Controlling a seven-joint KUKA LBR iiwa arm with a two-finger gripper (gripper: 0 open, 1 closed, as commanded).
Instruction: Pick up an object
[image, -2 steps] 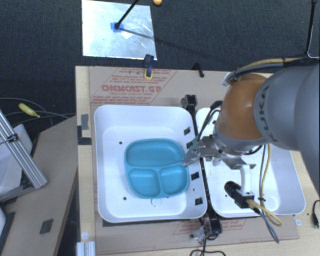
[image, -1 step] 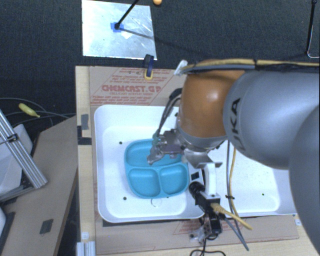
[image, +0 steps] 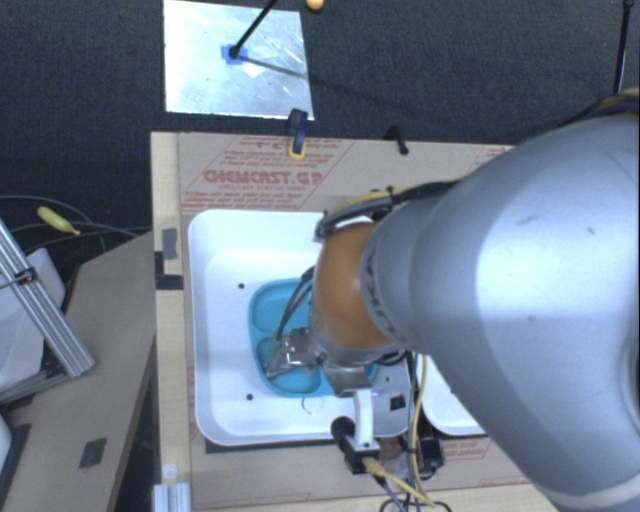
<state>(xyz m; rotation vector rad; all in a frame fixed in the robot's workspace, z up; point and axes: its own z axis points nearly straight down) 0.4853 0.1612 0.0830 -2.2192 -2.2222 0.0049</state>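
A turquoise plastic object (image: 268, 312) lies in the middle of the left white bin (image: 215, 300), partly covered by the arm. My gripper (image: 291, 356) reaches down from the grey arm with its orange band (image: 340, 290) and sits right on the near part of the turquoise object. The wrist hides the gripper's tip and its contact with the object. The arm's bulk covers the bin's right side.
A corner of the right white bin (image: 455, 412) peeks out under the arm. Both bins rest on a brown printed board (image: 260, 175) with a yellow-and-blue clamp (image: 297, 135) at its far edge. Aluminium rails (image: 40, 310) stand at the left.
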